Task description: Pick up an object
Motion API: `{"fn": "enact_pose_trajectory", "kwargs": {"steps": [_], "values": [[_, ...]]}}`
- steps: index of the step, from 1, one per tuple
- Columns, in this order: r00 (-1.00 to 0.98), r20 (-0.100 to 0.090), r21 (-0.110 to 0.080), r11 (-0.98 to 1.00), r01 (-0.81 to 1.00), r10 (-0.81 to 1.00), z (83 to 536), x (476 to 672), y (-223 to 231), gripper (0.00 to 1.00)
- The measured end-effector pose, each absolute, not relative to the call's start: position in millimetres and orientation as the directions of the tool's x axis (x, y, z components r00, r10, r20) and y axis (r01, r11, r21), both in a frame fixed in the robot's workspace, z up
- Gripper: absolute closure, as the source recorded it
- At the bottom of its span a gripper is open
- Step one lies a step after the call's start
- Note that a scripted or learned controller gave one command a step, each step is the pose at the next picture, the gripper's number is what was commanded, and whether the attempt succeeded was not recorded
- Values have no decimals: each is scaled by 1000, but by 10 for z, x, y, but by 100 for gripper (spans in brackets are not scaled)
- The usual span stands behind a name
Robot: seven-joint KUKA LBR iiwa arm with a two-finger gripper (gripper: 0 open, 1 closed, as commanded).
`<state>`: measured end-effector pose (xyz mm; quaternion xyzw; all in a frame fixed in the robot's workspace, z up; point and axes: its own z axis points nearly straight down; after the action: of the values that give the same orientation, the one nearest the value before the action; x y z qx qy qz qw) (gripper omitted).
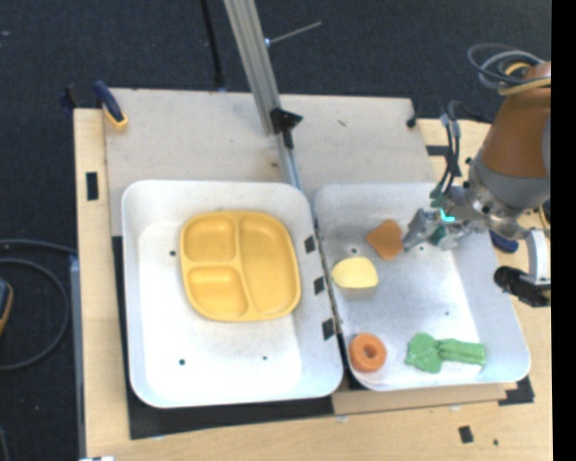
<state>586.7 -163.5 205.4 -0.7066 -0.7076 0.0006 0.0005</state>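
progress: nothing's been picked up as far as I can see. All four loose items are lying flat on the floor of the right bin (pixel 480 277), so the whole grab-and-lift part is still to do.

gripper: the gripper (pixel 430 227) is low at the upper right of the right bin, pointing toward the brown wedge-shaped piece (pixel 386 239). Honestly can't tell how wide it's set, the tips blur into the bin wall. Nothing visibly sits in it.

likely target: my guess is the brown piece, since it's just beside the gripper tip. Touching or a hair apart? Can't call it.

other candidates: pale yellow rounded piece (pixel 354 274) near the bin's left wall, below the brown one; orange ring, looks like a toy donut (pixel 369 351), in the lower left corner; green toy, maybe a vegetable (pixel 444 352), along the bottom edge to the ring's right. All well apart from the gripper.

left bin: the left bin (pixel 154 353) has a yellow divided plate (pixel 240 263) with three compartments, sitting flat, nothing on it.

hard to make out: the arm (pixel 516 152) is cut off at the right side, so only the orange band and wrist show. Wrist cabling clutters the area around the gripper. What the brown and yellow pieces actually are is anyone's guess at this resolution.

table: the table (pixel 202 142) just carries both bins and a metal post at the back.
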Motion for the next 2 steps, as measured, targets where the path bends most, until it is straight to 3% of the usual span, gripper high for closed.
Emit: {"fn": "enact_pose_trajectory", "kwargs": {"steps": [1,2], "values": [[-2,-1,1,2,1000,1000,2066,5875,-1635,0],[0,-1,-3,0,1000,1000,1444,5898,-1678,0]]}}
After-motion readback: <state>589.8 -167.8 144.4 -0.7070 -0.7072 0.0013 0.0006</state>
